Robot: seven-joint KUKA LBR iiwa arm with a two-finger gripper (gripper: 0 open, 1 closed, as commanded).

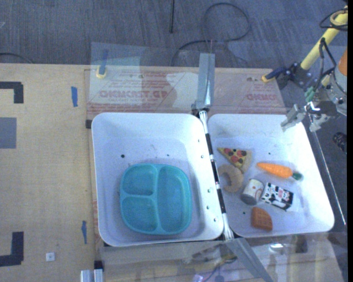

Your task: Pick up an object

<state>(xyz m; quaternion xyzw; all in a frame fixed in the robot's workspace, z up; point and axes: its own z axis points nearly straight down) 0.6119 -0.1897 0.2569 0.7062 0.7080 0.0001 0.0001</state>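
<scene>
So far nothing is lifted: the tool (pixel 306 114) hovers with fingers apart over the right bin's (pixel 322 215) far corner, while the toy carrot (pixel 274 170) and its neighbours lie inside.

A robotics lab or test cell is indicated — not a home. A plywood bench (pixel 44 182) is marked with black tape squares (pixel 15 92) and blue tape strips (pixel 74 96), and two white bins (pixel 110 132) are fixed side by side on it. Loose cables (pixel 220 16) are trailed over grey carpet (pixel 66 27), and toy food — a carrot (pixel 274 170), a pizza slice (pixel 234 156) — is laid out as test pieces.
</scene>
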